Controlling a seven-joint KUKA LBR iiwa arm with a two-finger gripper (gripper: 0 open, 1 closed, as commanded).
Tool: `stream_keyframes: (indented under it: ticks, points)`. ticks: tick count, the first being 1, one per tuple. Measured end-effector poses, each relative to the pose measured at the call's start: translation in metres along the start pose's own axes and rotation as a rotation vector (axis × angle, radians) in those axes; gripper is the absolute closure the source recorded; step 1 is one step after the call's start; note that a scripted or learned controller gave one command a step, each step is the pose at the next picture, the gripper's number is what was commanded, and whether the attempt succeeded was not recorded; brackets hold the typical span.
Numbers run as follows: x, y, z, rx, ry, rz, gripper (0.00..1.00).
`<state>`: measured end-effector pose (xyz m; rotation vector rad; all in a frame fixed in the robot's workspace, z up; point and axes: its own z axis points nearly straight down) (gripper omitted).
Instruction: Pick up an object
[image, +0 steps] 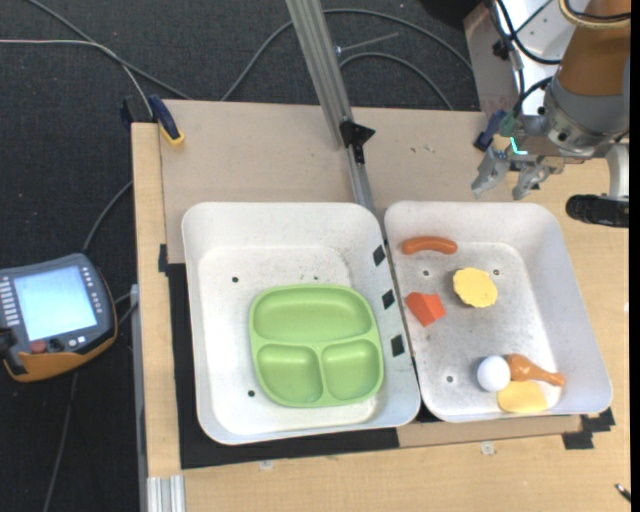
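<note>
above the far rim of the right bin (560, 240), you find the gripper (508, 182), its two fingers parted with bare bench showing between them and nothing held. item, arm: grey body with an orange band (598, 50) at the upper right, reaching in from that side. item, right bin contents: one sausage (429, 245) near the far left corner; one yellow round piece (475, 288) near the middle; one orange block (425, 308) just left of it, close to the bin's left wall; one white ball (492, 373) at the near side, touching a drumstick (533, 371), with a yellow piece (524, 399) just below both. all lie well apart from the gripper. item, left bin (215, 300): one green divided tray (317, 343), three compartments, lying flat. item, off the bench to your left: one handheld control pendant (55, 312) on the dark floor.
</note>
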<state>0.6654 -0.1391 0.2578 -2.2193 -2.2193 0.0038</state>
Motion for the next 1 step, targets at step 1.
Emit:
stream_keyframes:
  ticks: [1]
  points:
    - [0.0001,0.0007,-0.0017,-0.003,0.0,0.0,0.0]
